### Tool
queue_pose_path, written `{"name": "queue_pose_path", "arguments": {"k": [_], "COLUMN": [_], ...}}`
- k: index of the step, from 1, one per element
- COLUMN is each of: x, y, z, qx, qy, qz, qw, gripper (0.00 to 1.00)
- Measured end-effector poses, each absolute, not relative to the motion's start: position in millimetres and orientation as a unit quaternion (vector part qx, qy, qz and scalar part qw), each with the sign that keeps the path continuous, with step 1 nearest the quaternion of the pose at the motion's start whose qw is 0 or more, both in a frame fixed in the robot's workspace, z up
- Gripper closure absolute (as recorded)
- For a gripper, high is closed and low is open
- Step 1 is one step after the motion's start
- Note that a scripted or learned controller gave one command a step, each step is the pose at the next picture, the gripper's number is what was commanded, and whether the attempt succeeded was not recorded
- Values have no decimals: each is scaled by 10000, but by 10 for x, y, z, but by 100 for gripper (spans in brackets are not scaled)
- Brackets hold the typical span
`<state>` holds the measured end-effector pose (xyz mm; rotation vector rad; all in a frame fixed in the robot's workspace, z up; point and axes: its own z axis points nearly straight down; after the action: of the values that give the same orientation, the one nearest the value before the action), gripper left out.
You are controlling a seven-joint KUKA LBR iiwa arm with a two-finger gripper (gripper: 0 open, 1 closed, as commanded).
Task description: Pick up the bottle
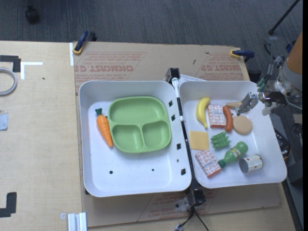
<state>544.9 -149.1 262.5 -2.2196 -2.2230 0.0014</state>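
Camera view puts the green bottle lying tilted near the front of my right bin, between a can and a red snack packet. Behind it sit cheese, a sausage and a banana. My pincer hovers at the far edge, gripping nothing; apart or together, I cannot tell. I judge I'm approaching: next, come forward and down over the bottle. Left bin: green plate, carrot

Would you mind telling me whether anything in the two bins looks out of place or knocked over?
Only mildly: the green bottle lies on its side in the right bin, and so does the can beside it.
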Motion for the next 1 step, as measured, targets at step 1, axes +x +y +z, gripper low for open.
{"name": "queue_pose_path", "arguments": {"k": [1], "x": [4777], "y": [-1527], "z": [923], "qx": [-7452], "qy": [-6669], "qz": [-1], "qw": [4], "gripper": [0]}}
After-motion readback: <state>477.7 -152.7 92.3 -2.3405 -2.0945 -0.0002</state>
